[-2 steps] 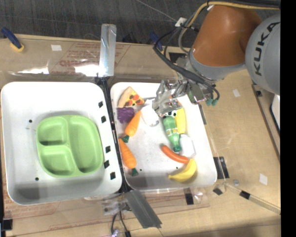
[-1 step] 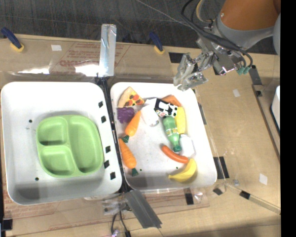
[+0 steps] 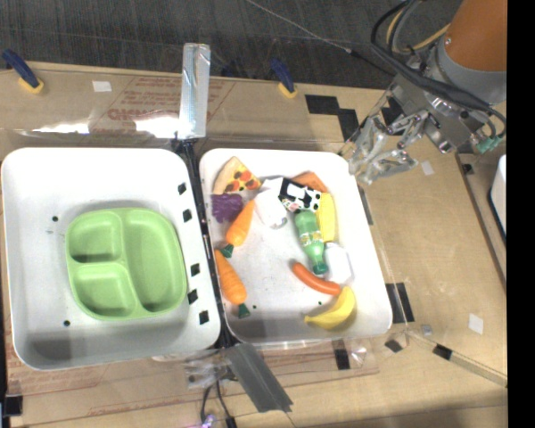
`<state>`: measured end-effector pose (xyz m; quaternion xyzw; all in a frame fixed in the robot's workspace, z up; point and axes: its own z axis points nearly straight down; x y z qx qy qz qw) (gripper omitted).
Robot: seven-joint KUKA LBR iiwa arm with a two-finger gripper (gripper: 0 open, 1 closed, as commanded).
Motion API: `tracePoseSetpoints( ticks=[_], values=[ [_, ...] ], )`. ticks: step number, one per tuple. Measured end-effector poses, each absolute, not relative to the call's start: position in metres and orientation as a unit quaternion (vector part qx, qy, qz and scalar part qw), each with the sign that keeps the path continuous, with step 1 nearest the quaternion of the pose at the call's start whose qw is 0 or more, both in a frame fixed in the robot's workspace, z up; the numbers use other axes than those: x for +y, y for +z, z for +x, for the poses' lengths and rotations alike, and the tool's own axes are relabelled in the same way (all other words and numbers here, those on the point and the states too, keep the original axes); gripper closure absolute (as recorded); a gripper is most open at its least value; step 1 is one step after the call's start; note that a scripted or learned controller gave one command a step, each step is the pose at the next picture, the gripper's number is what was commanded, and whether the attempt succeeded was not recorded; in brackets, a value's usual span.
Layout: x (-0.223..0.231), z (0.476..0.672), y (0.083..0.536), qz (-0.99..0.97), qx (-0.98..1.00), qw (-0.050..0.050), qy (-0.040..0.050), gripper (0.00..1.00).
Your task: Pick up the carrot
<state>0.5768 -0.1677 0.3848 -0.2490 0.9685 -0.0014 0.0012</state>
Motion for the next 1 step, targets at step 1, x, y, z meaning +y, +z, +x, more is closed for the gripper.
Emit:
tracePoseSetpoints(
  ticks=[1],
  values=[
    [-0.2115, 0.5122, 0.3316, -0.369, 0.929, 0.0, -0.0004, 1.0]
  ],
)
